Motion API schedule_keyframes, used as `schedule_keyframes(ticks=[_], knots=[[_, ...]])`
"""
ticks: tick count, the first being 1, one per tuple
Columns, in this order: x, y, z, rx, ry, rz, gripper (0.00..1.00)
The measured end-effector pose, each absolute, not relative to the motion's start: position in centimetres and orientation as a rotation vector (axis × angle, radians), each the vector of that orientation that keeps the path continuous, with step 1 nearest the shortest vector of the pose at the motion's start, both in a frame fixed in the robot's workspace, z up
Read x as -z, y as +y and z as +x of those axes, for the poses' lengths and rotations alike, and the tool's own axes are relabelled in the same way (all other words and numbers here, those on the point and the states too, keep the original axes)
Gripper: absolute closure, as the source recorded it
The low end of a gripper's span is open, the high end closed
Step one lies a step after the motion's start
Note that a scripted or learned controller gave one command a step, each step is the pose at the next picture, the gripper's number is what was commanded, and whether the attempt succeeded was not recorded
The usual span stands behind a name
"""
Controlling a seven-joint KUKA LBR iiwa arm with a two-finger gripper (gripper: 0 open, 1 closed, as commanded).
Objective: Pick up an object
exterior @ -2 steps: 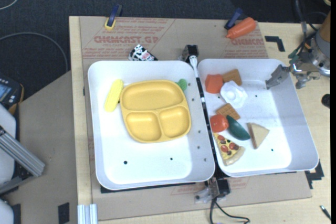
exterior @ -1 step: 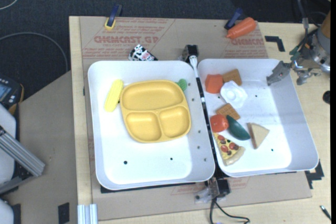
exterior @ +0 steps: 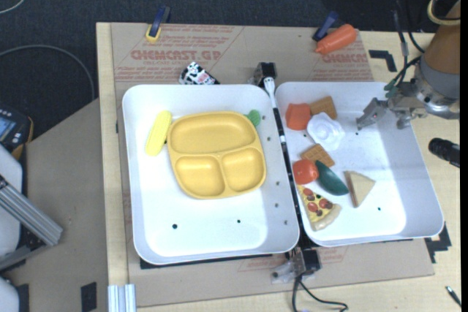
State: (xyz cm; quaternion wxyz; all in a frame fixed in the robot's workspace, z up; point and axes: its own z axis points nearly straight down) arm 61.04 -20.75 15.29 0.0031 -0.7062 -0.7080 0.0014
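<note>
My claw [exterior: 385, 112] hangs over the upper right of the right-hand shallow white bin [exterior: 409, 179], fingers spread apart, nothing between them. Candidates sit left of me in that bin: crumpled white plastic cup [exterior: 325, 132], orange-red block [exterior: 297, 116], tan wedge [exterior: 360, 187], pizza-slice toy [exterior: 319, 206], dark green leaf-shaped piece [exterior: 333, 181]. I'd go for the tan wedge: it lies a little apart from the rest. Centre over it, straddle its narrow sides, drop straight, close only at the bin floor.
</note>
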Motion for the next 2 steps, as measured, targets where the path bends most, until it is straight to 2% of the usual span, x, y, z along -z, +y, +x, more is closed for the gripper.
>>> schedule_keyframes(ticks=[1, 2], knots=[[-10.7, -20.0, 60.6, -0.004, -2.220, -2.215, 0.00], [-8.3, -19.9, 60.6, -0.003, -2.221, -2.217, 0.00]])
